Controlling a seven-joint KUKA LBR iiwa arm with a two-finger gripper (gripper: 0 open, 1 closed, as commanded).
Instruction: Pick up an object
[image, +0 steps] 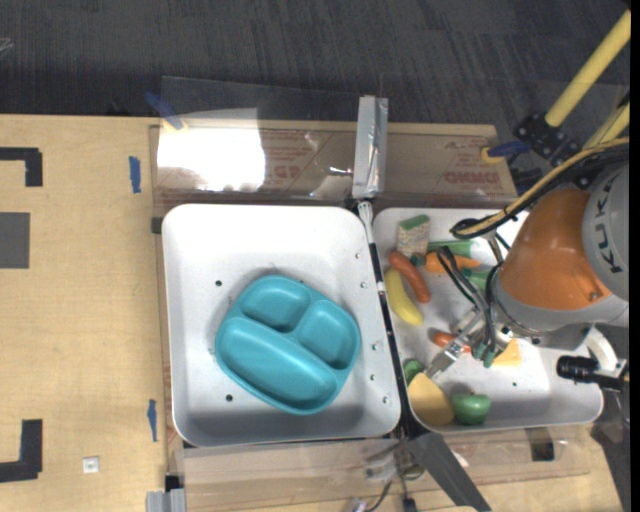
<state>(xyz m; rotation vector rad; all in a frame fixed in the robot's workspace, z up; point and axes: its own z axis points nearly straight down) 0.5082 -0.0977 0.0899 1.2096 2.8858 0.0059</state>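
Gripper (462, 345) of the grey arm with its orange band (555, 262) hangs low inside the right-hand shallow white bin (560, 395), its metal tip pointing toward the bin's left side; whether it is spread or closed cannot be told from where I stand, and nothing is seen caught in it. Just beside the tip lies a small orange piece (441, 338). Below it rest a round yellow-tan plastic shape (431, 398) and a green rounded toy vegetable (471, 406), touching each other near the bin's front edge. Above the gripper lie a yellow toy banana (403, 297), a red-orange toy sausage (411, 276) against it, and an orange toy carrot (447, 262) half under black cables. A pale block with a green top (412, 236) sits at the back. In the left white bin (200, 250), well apart, sits a teal three-compartment plastic plate (288, 342).
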